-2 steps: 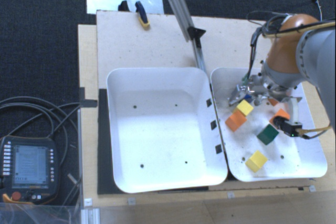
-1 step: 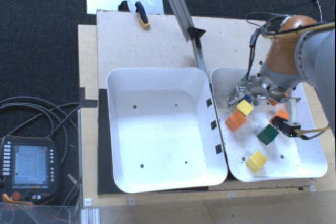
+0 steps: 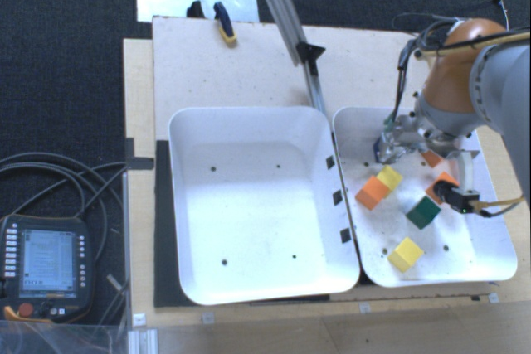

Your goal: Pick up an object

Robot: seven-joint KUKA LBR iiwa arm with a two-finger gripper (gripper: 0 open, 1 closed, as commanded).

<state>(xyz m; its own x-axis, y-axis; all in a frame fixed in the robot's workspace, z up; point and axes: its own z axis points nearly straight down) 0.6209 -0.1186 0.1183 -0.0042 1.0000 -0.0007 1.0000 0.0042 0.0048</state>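
Observation:
My gripper [image 3: 392, 145] is low over the upper left part of the right bin [image 3: 489, 257], under the orange wrist band [image 3: 460, 54]. Just below it lies a small yellow block [image 3: 389, 177], touching an orange block [image 3: 372, 192]. A green block [image 3: 423, 212] and a second yellow block [image 3: 406, 254] lie further toward the front. Another orange block [image 3: 442, 181] sits to the right, and an orange piece [image 3: 431, 158] is partly hidden by the wrist. I see nothing clearly held.
The left bin [image 3: 249, 137] stands beside the right one. A slanted metal pole [image 3: 282, 4] crosses the back of the bench. A cable with a black end [image 3: 456, 198] hangs over the right bin. A teach pendant [image 3: 46, 265] lies at the far left.

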